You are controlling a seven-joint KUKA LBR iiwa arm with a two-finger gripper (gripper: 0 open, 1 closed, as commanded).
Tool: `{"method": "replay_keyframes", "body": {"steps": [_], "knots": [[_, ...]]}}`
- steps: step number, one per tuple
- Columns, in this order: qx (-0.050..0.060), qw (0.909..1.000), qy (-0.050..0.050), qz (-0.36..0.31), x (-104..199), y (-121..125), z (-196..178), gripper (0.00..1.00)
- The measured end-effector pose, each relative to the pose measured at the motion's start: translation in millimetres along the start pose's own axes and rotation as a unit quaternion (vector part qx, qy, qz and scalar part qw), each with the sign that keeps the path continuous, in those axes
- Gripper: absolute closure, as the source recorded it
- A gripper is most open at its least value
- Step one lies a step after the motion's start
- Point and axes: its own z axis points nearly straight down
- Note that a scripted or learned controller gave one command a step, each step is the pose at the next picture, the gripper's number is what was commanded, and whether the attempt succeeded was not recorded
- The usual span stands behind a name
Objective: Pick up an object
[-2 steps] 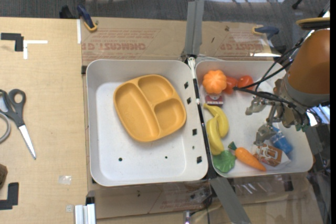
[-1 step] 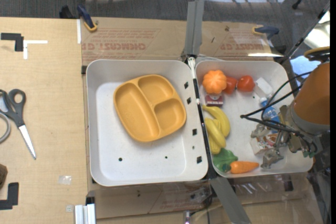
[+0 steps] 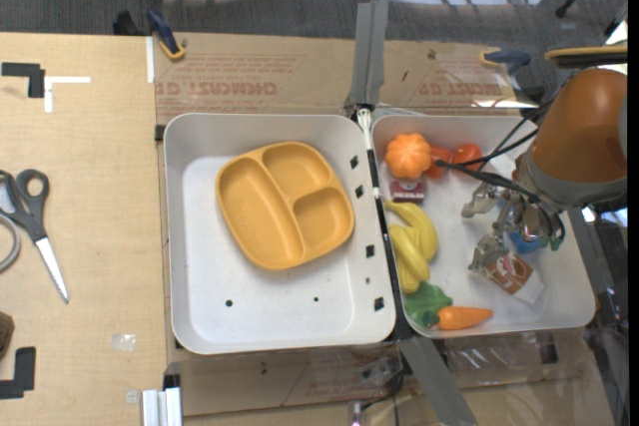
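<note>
Scissors (image 3: 35, 224) at far left on the wooden surface (image 3: 90, 145), partly cut by the frame edge; a dark item at the lower-left corner is cropped, can't identify.

Left bin (image 3: 200, 314): an orange divided plate (image 3: 287, 203) lies at its centre, three compartments, tilted about toward 1 o'clock.

Right bin (image 3: 569, 309): orange mandarin-like fruit (image 3: 408, 155) at 11 o'clock, sitting on a small brown-red piece that is mostly hidden. A red item (image 3: 461, 155) just beside it at 12 o'clock, half covered by black cable, shape unclear. Yellow bananas (image 3: 414, 239) along the left wall at 9 o'clock. Green toy vegetable (image 3: 427, 302) at 7 o'clock, touching a carrot (image 3: 464, 317) at 6 o'clock. A red-and-white packet (image 3: 514, 274) at 4 o'clock, partly under the tool.

Tool (image 3: 491, 232) hangs low over the right half of the right bin, metal fingers pointing down; two prongs look spread apart, nothing visible between them. Lower prong is just beside or touching the packet, can't tell which. A blue bit behind the fingers is blurred.

Arm enters from 3 o'clock; orange band (image 3: 589, 120) sits above the wrist, cut by the frame edge and hiding the bin's upper right corner.
</note>
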Motion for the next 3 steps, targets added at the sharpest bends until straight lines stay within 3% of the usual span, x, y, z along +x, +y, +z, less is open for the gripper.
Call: {"method": "replay_keyframes", "body": {"steps": [2, 3], "knots": [[0.0, 0.9984, 0.001, 0.056, 66, -38, 1, 0.0], [0.0, 0.991, 0.003, 0.134, 72, 2, 2, 0.0]]}}
